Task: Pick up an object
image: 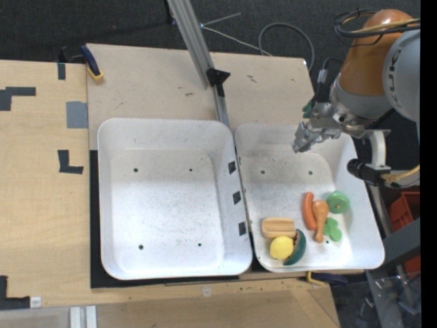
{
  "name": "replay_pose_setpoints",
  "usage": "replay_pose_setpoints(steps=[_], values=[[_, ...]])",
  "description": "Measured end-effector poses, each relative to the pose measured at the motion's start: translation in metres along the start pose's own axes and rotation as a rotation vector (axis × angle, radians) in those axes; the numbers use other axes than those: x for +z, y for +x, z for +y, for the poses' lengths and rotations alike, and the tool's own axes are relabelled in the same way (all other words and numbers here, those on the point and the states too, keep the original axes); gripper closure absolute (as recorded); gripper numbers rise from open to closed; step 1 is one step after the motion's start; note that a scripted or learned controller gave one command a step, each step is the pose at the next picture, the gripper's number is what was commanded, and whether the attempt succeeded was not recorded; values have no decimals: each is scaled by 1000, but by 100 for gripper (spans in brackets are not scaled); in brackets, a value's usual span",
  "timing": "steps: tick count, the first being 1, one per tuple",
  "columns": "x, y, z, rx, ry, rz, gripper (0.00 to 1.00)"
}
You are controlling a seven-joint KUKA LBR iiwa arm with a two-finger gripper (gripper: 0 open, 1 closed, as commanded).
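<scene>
My gripper (304, 142) hangs over the far part of the right bin (273, 162), well away from the toys. Nothing shows between its fingertips. At the near end of that bin lie a tan bread roll (278, 225), a yellow lemon (280, 247) against a dark green piece (299, 250), two orange carrot-like pieces (309, 210) (319, 220), a round green item (337, 201) and a small green piece (332, 230).
The left bin (164, 197) stands beside the right one, sharing a rim down the middle. A slanted metal rail (198, 46) crosses the bench behind the bins. Cables loop at the back right.
</scene>
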State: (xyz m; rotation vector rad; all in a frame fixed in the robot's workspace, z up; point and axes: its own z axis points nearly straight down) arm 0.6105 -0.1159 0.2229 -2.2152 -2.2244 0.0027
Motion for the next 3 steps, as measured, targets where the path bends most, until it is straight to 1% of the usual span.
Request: replay_pose_setpoints(steps=[1,3], values=[[-2,45,-14,-1,0,0,100],[8,157,-14,-3,-1,1,100]])
